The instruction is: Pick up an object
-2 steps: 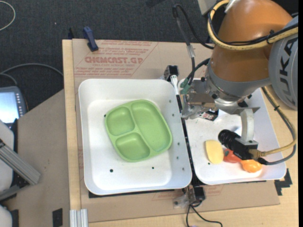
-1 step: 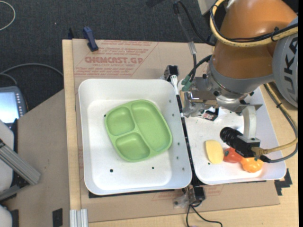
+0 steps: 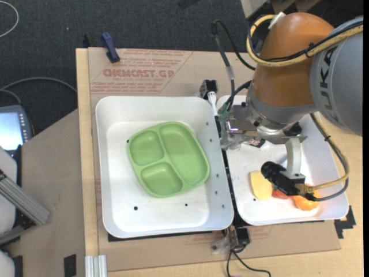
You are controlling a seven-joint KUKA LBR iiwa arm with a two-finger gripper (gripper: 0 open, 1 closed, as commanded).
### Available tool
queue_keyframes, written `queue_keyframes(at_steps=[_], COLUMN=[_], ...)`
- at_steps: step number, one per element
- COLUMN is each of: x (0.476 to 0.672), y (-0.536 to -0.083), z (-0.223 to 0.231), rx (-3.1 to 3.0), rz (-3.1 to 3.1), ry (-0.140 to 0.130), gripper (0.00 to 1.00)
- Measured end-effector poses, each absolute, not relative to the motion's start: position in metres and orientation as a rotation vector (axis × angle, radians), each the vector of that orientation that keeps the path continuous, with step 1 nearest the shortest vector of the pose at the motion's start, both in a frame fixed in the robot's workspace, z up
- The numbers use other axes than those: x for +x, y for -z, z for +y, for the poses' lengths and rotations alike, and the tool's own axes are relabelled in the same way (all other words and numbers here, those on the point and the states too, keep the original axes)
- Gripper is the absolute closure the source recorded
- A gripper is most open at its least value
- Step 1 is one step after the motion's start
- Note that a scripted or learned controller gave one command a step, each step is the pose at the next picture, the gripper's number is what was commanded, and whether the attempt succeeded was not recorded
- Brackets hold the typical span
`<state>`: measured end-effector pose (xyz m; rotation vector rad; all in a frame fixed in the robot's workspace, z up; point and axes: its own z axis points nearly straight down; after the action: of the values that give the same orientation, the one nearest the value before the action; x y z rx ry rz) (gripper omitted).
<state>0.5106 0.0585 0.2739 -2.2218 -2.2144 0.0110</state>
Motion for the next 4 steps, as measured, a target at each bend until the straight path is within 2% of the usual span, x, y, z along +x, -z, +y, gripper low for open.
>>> queue_keyframes(at_steps=[1,2,3,4], x=[0.490,0.476,0.507,0.505], y=[-0.280,-0.208,-0.323,-0.326], z=[0.128,0.187,0.228,0.225], rx=[-2.210,-2.210,-2.219,-2.219], rz=[-2.227,-2.223,-2.231,-2.225], ry=[-0.002,-0.012,0.023,0.003], gripper=[1.00,1.00,1.00,1.00])
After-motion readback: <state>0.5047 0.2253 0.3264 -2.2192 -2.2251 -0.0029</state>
